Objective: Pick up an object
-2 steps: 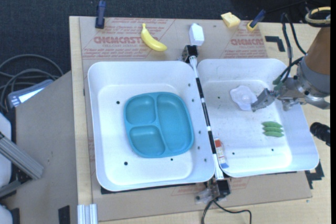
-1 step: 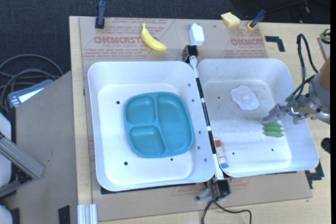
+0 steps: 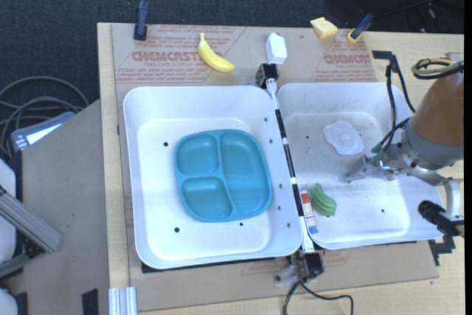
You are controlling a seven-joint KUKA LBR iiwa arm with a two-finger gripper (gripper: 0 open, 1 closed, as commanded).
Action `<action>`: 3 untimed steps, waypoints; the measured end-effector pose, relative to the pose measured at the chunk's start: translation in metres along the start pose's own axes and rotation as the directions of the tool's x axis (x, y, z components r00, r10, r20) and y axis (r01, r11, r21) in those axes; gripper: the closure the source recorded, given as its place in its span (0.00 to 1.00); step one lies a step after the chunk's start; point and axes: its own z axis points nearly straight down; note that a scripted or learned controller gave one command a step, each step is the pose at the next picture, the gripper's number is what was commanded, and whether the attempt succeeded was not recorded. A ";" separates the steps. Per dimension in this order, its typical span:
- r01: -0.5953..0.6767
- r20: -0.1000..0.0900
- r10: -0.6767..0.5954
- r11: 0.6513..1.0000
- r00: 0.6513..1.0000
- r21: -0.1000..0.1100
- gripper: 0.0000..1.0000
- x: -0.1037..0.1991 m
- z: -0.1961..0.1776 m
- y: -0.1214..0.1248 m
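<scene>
The right bin (image 3: 369, 229) holds two loose things. A green object (image 3: 323, 200), ridged and a little curved, lies near the bin's left wall toward the front. A pale, translucent round piece (image 3: 344, 137) sits farther back, near the middle of the bin floor. The gripper (image 3: 357, 172) reaches in from the right and hangs low over the bin floor between them, just in front of the pale piece and to the right of the green one, touching neither as far as can be seen. Nothing shows between its fingers, and how far apart the jaws stand cannot be told from this angle.

The left bin (image 3: 147, 158) holds a teal divided plate (image 3: 221, 175) with three compartments, lying flat near the middle.

Outside the bins, on the cardboard at the back of the bench (image 3: 177, 55), lie a yellow banana (image 3: 213, 55), a yellow wedge-shaped block (image 3: 323, 28) and a small white object (image 3: 276, 48) by the seam between the bins.
</scene>
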 end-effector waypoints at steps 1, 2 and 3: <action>0.002 0.000 -0.002 1.000 1.000 -0.001 0.00 0.060 0.000 0.047; 0.000 -0.001 0.000 1.000 1.000 0.003 0.00 0.088 0.000 -0.004; 0.000 -0.001 0.000 1.000 1.000 0.003 0.00 0.090 0.000 -0.045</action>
